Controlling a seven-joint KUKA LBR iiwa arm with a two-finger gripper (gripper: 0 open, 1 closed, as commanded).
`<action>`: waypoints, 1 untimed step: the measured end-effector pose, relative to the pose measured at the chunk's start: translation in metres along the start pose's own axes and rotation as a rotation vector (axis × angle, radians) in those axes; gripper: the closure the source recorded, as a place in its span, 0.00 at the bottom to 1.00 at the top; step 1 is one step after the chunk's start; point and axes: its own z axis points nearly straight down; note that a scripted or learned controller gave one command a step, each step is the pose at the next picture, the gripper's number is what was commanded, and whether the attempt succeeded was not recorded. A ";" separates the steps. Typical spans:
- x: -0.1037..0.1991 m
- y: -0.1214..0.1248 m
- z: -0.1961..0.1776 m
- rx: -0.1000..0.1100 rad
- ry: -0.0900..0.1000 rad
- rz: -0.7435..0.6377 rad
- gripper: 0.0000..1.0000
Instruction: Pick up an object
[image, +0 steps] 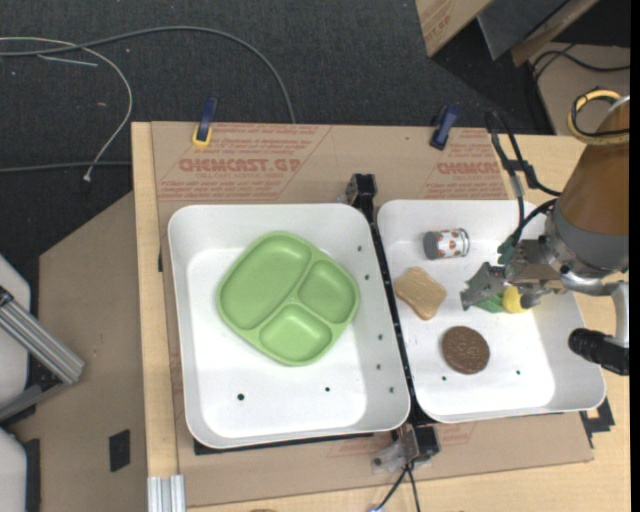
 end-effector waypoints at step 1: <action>0.000 0.002 -0.005 -0.012 -0.002 -0.003 0.00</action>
